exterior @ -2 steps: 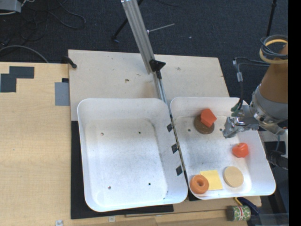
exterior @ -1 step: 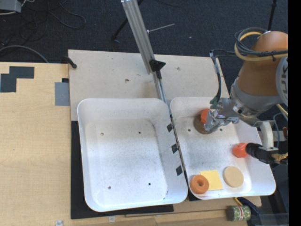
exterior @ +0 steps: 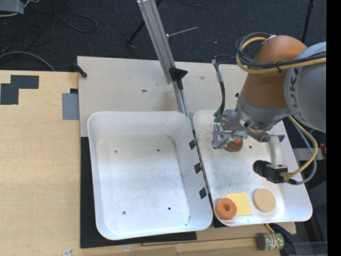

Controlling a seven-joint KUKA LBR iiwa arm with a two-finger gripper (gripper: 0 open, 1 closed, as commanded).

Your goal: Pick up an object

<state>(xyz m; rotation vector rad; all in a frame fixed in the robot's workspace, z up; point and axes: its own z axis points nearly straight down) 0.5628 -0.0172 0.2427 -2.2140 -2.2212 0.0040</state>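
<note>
My gripper (exterior: 226,142) hangs low over the back half of the right bin (exterior: 213,167). A small reddish-brown object (exterior: 233,145) sits right at its tips, partly hidden by them; I cannot tell whether it is between the fingers or beside them. Near the right bin's front edge lie an orange ring (exterior: 226,208), a yellow square piece (exterior: 240,202) and a tan round disc (exterior: 264,200).
The left bin (exterior: 106,143) is beside the right one, with a row of black clips (exterior: 197,167) along the shared wall. A slanted aluminium bar (exterior: 160,41) rises behind the bins. A black cable fitting (exterior: 269,170) hangs over the right bin. A small can (exterior: 272,241) lies off the front right.
</note>
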